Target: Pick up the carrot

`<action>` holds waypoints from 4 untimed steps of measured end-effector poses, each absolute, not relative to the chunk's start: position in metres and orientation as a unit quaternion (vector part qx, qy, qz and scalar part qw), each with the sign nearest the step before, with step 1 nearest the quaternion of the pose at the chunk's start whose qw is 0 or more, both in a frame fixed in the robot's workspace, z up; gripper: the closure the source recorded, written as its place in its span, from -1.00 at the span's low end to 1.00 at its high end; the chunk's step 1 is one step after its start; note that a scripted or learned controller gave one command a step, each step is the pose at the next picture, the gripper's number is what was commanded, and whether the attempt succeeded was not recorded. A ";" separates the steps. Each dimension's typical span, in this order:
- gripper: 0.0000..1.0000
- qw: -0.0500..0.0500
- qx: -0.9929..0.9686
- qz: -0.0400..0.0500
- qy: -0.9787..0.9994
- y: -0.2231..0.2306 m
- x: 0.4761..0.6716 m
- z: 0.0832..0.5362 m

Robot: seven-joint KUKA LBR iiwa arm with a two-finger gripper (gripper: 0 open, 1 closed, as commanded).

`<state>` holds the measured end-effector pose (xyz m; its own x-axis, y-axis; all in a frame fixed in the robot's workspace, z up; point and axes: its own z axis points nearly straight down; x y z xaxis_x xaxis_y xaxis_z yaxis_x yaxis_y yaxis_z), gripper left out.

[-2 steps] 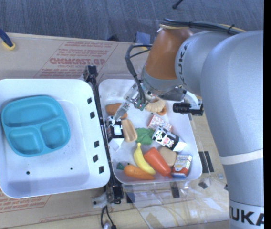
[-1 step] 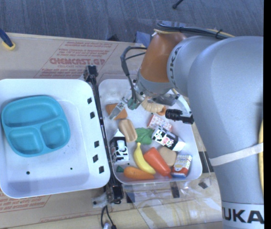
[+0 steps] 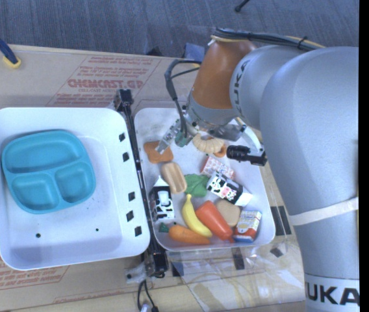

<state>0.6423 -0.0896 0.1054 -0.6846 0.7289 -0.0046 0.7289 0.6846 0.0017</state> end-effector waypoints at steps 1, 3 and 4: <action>1.00 0.002 0.512 0.002 0.859 -0.011 0.613 0.207; -1.00 0.007 0.451 0.002 0.892 -0.058 0.630 0.355; -1.00 0.005 0.294 0.000 0.956 -0.122 0.647 0.429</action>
<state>0.6469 -0.1225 0.4289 -0.8272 0.5618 -0.0092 0.5618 0.8272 0.0021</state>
